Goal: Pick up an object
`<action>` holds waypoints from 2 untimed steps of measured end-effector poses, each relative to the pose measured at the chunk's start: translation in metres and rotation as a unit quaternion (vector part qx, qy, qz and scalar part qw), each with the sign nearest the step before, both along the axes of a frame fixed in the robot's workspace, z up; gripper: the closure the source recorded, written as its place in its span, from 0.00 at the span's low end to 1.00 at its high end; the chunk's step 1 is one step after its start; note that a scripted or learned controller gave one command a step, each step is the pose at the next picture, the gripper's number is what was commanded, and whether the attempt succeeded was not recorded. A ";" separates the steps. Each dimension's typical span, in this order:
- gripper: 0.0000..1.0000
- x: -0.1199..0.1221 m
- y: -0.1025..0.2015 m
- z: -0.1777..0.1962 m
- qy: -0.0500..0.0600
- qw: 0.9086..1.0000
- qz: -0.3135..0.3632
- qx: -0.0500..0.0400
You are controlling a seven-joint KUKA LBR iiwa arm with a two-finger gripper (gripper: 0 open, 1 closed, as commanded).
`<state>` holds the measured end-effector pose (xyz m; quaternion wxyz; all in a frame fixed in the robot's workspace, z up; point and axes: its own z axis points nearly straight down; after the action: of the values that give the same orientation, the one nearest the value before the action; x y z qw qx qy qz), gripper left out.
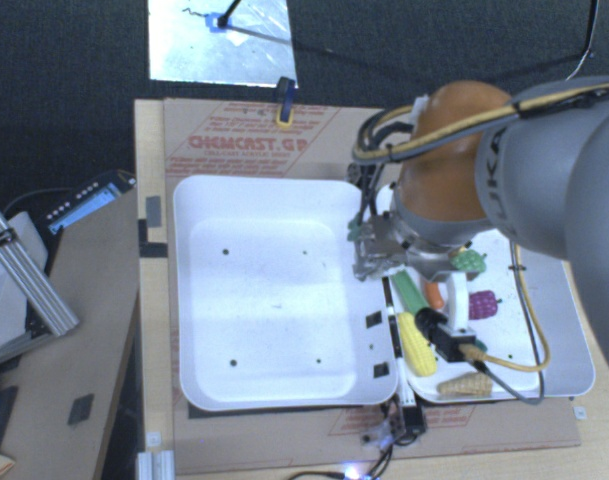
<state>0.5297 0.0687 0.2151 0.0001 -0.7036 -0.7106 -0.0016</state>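
Well, starting at the left, the left bin (274, 298) lies just beside its twin, and nothing in it offers itself to me. At the seam between the bins my end effector (369, 258) hangs low, over the near edge of the right bin (564, 358); my own wrist covers it, so I cannot tell whether it is apart or together, and I see nothing held.

Just to its right, in the right bin, the toys lie close together: a green pod (406, 290), then the yellow corn cob (417, 343) below it, an ice-cream cone (466, 385) near the front rim, a small orange piece (435, 294), a purple piece (482, 305) and a green leafy piece (470, 262) partly under my arm.

I judge them all light, hard, smooth plastic, likely to slip. The corn looks the best choice: I would pinch it across its middle, on the ridged flanks.
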 end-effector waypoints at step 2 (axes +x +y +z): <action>1.00 0.098 0.139 0.122 -0.003 1.000 -0.001 0.000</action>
<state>0.6278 0.2078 0.3371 -0.0016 -0.7044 -0.7098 -0.0036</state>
